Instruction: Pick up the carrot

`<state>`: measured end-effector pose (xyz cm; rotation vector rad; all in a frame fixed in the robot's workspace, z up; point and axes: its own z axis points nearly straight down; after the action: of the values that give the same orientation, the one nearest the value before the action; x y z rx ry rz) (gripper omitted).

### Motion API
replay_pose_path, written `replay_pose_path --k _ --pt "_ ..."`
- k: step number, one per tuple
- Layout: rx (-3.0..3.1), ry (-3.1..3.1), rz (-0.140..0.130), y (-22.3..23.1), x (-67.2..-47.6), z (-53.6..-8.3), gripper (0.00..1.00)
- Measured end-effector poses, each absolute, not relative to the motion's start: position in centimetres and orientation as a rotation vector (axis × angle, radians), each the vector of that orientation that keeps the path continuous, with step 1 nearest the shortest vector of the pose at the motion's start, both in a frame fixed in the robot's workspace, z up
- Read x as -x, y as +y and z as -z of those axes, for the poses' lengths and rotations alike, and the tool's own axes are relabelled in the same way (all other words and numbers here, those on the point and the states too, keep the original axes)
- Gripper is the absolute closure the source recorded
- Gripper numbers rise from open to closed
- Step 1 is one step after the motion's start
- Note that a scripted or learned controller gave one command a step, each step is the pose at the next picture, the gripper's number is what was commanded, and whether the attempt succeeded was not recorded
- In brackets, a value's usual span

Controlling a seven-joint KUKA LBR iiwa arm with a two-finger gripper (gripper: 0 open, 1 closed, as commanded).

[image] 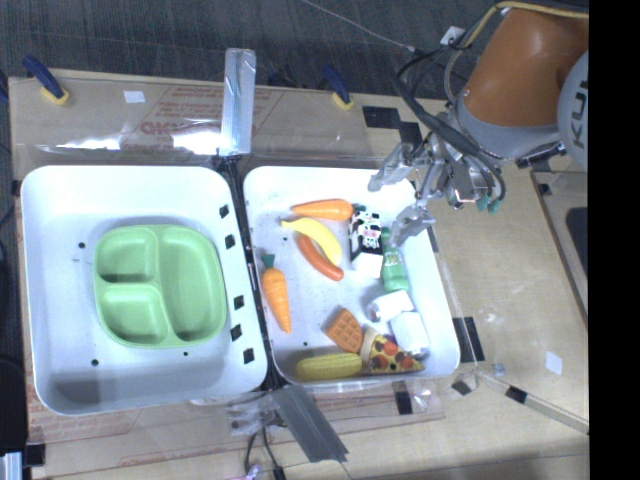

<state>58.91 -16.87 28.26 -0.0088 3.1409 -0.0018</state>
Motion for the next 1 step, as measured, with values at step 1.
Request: replay_pose_path --k 1 --pt "-0.136 3.144 -0.003 -13.14 -59.23 -18.54 0.00"
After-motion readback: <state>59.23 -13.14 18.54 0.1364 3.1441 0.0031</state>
